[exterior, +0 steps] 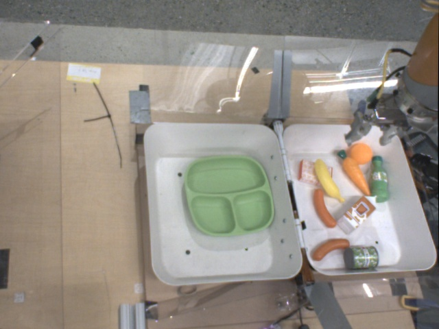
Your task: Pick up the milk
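The milk (357, 214) is a small white and brown carton lying tilted in the middle of the right bin (411, 252). It rests between a sausage (325, 208) on its left and a green bottle (378, 179) up and to its right. My gripper (374, 130) hangs over the bin's far right part, just above an orange (360, 152), well away from the milk. The fingers (359, 127) are spread and open, with nothing between them.
The right bin also holds a banana (327, 179), a red and white packet (308, 172), a carrot (355, 175), a second sausage (330, 249) and a green can (361, 257). The left bin (158, 204) holds a green divided plate (228, 195).
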{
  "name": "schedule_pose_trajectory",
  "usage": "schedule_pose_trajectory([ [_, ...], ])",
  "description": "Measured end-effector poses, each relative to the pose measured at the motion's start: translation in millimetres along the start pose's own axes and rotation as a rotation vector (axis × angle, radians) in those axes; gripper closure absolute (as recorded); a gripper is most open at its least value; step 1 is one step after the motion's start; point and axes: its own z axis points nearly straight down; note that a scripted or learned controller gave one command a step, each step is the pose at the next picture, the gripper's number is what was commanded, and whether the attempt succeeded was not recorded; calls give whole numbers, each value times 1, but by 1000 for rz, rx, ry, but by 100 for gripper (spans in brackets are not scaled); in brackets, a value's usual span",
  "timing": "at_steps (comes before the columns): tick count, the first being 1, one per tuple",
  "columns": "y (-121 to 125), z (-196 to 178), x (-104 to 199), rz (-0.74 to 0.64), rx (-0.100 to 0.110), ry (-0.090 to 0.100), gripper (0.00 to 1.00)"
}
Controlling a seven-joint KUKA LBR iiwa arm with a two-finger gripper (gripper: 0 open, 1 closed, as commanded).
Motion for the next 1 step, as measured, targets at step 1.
schedule_pose_trajectory([
  [1, -41, 108, -32, -98, 3, 1, 0],
])
